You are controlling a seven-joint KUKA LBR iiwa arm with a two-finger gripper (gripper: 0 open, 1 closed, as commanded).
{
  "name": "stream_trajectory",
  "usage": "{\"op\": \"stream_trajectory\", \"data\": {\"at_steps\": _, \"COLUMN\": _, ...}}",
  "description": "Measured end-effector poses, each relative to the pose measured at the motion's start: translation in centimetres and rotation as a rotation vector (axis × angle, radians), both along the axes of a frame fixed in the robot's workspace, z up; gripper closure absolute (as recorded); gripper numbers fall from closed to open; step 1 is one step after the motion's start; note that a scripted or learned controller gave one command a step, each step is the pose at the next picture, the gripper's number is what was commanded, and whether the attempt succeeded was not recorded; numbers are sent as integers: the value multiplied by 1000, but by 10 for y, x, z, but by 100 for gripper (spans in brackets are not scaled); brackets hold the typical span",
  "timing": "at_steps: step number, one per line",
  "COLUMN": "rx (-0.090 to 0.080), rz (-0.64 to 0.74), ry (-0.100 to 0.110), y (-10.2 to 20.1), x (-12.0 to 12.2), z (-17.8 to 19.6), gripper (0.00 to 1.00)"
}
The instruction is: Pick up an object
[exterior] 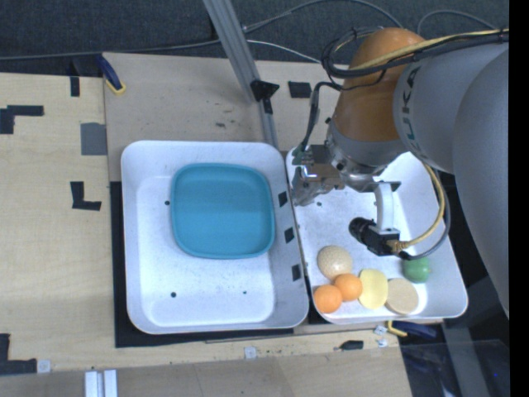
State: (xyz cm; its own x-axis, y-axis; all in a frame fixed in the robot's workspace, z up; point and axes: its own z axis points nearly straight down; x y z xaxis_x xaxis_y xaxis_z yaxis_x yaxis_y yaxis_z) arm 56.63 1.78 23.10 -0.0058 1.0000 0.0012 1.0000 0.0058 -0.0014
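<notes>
My gripper hangs over the upper left corner of the right bin, close to the wall shared with the left bin. Nothing is visible in its grasp. The loose objects lie along the right bin's near side, well below the gripper: a speckled beige egg shape, two orange balls, a pale yellow piece, a beige round piece and a green ball.
A blue square plate lies in the left bin. The arm's grey bulk and orange band cover the right bin's far side. A black cable fitting hangs above the objects. A metal pole slants behind the bins.
</notes>
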Motion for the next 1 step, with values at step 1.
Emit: {"op": "stream_trajectory", "data": {"at_steps": 1, "rx": 0, "rz": -2, "ry": 0, "y": 44, "x": -3, "z": 0, "gripper": 100}}
